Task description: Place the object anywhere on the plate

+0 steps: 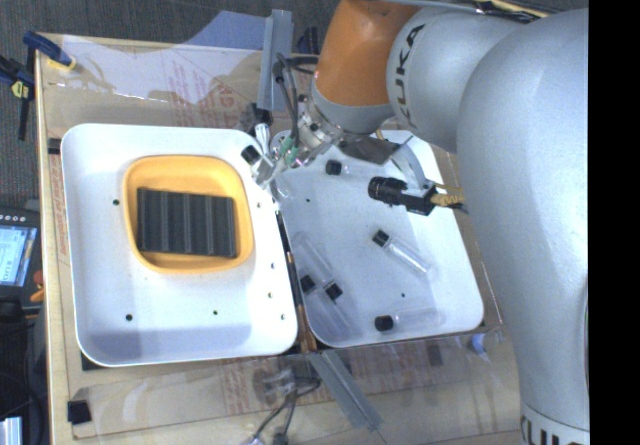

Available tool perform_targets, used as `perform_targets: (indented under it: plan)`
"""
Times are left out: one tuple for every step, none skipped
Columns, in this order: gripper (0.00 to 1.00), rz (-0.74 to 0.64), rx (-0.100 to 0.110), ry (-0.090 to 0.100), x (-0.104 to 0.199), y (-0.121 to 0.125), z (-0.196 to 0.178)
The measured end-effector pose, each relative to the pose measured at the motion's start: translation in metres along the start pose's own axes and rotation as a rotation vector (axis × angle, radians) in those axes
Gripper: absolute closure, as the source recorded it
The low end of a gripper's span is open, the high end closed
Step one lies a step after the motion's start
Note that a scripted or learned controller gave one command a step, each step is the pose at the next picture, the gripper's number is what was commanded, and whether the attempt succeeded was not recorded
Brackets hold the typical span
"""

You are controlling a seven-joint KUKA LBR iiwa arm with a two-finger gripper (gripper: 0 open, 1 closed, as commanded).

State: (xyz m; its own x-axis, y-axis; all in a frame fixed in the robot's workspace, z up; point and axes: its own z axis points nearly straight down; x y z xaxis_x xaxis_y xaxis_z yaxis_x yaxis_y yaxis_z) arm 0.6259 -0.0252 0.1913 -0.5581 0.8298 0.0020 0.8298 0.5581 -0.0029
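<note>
Roughly, by label:
Plate: yellow, dark ribbed centre, in left bin.
Gripper: over the seam between bins, far end; finger state cannot be told, blurred and crowded.
Objects: clear vials with black caps scattered in right bin; hard to make out.
Arm: hides right bin's far right corner.

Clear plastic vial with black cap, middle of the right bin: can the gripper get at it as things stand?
Probably yes. The clear plastic vial with black cap lies alone on the right white bin floor, with nothing over it. The gripper sits at the bin's upper-left corner, a short way off.
</note>
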Motion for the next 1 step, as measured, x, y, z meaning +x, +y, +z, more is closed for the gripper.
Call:
perform_targets:
  plan:
    - [0.0, 0.0, 0.0, 0.0, -0.0002, 0.0, -0.0002]
